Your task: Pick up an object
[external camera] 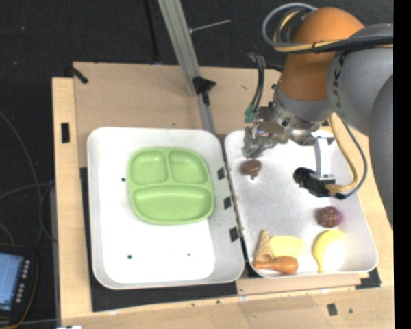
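Two white bins sit side by side on the desk; the left bin (109,252) carries a green divided plate (170,186). In the right bin (288,204), my gripper (255,144) hangs at the far left corner, directly above a small brown object (251,167). Whether that piece is gripped or merely lying beneath, I cannot tell. A dark red ball (329,216), yellow pieces (329,247) and an orange piece (282,264) lie untouched near the front. Judged so, the pick is not yet shown complete; a clear lift remains.
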You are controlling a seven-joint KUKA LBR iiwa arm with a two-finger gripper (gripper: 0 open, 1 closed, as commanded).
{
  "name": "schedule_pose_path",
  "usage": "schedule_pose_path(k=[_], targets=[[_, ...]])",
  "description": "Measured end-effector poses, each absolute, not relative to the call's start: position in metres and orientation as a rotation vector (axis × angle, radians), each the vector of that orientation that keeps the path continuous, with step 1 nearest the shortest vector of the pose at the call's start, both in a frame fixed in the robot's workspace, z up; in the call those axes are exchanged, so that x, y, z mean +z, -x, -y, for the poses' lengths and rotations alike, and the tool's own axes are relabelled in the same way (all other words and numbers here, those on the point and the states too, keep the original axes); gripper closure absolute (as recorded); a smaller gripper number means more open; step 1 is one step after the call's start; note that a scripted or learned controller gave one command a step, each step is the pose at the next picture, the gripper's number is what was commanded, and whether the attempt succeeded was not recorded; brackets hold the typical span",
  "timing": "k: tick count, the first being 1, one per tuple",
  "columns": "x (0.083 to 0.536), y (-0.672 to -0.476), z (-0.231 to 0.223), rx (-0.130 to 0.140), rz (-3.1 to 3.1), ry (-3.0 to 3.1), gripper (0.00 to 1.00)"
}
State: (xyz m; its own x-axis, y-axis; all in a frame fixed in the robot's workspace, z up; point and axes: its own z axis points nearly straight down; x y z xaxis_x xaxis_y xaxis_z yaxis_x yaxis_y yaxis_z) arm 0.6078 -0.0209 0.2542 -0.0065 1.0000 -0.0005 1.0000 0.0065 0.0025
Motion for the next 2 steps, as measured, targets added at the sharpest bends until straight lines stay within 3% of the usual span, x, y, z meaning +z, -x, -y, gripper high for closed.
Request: schedule_pose_path(k=[2], targets=[[0.261,-0.632,-0.08,0.003,-2.228,-2.212,1.0]])
